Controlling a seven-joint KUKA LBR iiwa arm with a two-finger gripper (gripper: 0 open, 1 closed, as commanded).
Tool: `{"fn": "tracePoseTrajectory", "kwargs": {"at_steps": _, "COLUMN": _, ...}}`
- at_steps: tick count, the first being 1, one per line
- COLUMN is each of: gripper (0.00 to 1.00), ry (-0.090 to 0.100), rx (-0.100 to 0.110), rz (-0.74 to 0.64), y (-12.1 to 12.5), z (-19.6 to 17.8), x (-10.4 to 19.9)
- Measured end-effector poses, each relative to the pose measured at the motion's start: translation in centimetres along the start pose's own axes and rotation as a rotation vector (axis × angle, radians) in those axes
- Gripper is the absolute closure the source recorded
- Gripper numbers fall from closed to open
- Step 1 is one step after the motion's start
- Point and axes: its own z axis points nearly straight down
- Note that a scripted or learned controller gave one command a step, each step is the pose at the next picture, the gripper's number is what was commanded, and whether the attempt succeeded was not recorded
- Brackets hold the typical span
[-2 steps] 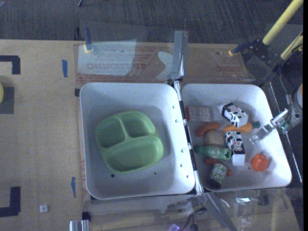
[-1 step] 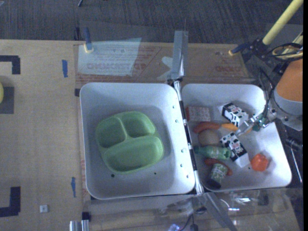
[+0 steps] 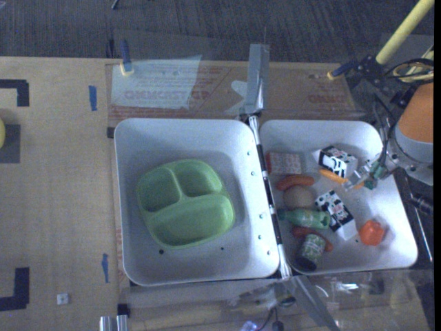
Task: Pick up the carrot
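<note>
The carrot (image 3: 333, 176) is a thin orange stick lying in the right bin (image 3: 403, 250), just below a black-and-white cow-patterned block (image 3: 337, 161). My gripper (image 3: 364, 179) reaches in from the right, low over the bin, with its tip at the carrot's right end. The view is too small to tell whether it touches or holds the carrot. The arm's orange band (image 3: 419, 123) shows at the right edge.
The right bin also holds a red sausage (image 3: 296, 182), a beige round item (image 3: 298, 197), a green bottle (image 3: 305, 218), a second cow-patterned block (image 3: 334, 209), an orange lump (image 3: 372, 232), a dark can (image 3: 312, 248) and a pink tile (image 3: 286, 163). A green divided plate (image 3: 185, 203) lies in the left bin (image 3: 131, 143).
</note>
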Motion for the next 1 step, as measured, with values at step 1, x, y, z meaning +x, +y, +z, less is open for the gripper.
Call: {"fn": "tracePoseTrajectory", "kwargs": {"at_steps": 1, "gripper": 1.00, "ry": -0.009, "rx": -0.003, "rz": -0.049, "y": 1.25, "z": 1.51, "x": 2.25}}
